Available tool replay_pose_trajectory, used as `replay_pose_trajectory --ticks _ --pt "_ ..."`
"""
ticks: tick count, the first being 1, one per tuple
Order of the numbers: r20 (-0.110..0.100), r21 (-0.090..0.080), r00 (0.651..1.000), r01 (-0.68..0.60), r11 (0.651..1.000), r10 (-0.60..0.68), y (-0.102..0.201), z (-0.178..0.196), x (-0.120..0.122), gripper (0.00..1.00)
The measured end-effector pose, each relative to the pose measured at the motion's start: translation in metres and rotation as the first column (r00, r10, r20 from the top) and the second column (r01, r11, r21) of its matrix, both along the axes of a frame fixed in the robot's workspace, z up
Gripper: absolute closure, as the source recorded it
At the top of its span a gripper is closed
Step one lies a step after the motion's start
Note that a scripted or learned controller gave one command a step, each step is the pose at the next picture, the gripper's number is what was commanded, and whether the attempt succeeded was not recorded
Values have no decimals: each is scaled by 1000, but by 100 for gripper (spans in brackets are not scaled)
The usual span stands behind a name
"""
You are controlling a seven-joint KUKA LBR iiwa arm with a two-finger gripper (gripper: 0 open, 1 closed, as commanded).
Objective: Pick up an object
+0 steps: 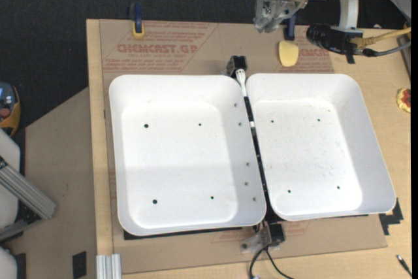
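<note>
You see the grey metal two-finger gripper (274, 15) high at the top of the camera view, above the far edge of the brown cardboard-covered bench (98, 140) and beyond both bins. Its fingers hang downward, but they blur together, so you cannot tell how far apart they stand, and nothing shows clearly between them. Just below and slightly right of the gripper, a small pale yellow rounded object (288, 53) lies on the cardboard, outside the bins, near the far rim of the shallow white right bin (366, 134). The shallow white left bin (121, 140) sits beside it, the two touching along a black clamp strip (251, 134) down the middle. A blue and yellow clamp (136, 19) grips the cardboard's far left edge.
</note>
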State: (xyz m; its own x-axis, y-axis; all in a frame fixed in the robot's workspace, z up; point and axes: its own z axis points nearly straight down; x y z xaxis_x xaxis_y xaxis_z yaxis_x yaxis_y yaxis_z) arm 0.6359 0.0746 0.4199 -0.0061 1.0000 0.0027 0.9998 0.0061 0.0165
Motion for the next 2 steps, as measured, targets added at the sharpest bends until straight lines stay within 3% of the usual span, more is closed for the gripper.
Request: replay_pose_trajectory --ticks 1,2 --pt "-24 -3 1000 4 1000 -4 28 -97 17 100" --pt "-19 -3 1000 4 1000 -4 62 -121 31 100"
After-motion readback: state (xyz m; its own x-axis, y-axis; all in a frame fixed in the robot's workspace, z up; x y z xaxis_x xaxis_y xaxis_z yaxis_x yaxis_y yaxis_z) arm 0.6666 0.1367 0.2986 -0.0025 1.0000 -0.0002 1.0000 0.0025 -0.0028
